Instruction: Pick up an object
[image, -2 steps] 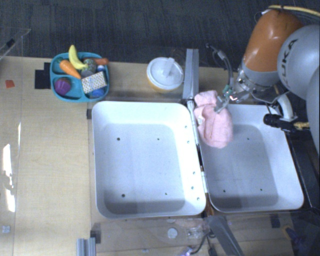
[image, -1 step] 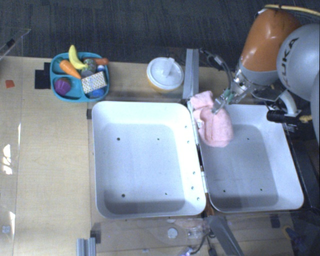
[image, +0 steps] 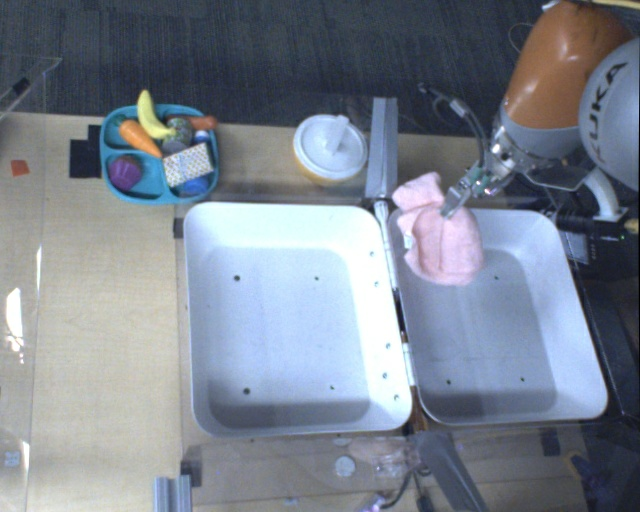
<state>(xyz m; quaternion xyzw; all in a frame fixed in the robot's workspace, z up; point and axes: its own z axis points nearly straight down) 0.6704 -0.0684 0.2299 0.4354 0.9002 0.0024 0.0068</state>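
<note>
Jaws (image: 452, 207) on soft, crumpled pink cloth (image: 440, 240)

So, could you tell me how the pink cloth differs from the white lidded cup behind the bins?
The pink cloth is soft and crumpled, draped over the right bin's upper left corner; the white lidded cup is round, rigid and stands on the bench behind the bins. The cloth is pink, the cup white with a yellowish base. The gripper is at the cloth; the cup stands apart from it.
</note>
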